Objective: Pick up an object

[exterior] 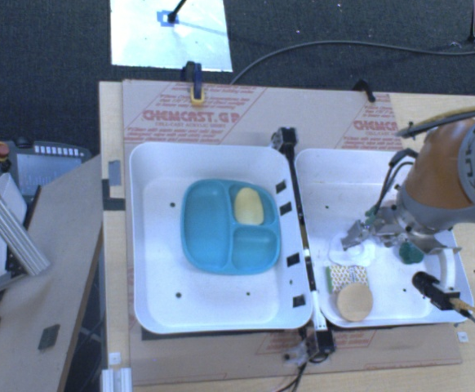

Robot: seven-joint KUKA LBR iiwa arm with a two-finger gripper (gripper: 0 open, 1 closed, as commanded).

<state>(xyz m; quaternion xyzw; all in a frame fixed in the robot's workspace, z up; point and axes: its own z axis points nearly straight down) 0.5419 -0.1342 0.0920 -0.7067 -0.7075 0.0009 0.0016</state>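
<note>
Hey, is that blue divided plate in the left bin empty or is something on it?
Not empty. The blue plate lies flat in the left bin, and a yellow object sits in its upper right compartment.

You are looking down on a floor of dark carpet (50, 47) that fills the top of the view, with a pale, shiny square sheet (170, 23) lying on it and a grey cable (344, 46) curving across toward the right. Below that, your bench (115, 121) is light wood, topped with brown cardboard (246, 109) printed in red lettering and pinned at its far edge by a yellow clamp (197, 92). To your left stands a second wooden surface (50, 268), with a handheld control pendant (37, 166) behind it and an aluminium rail (9, 223) slanting across.
</note>
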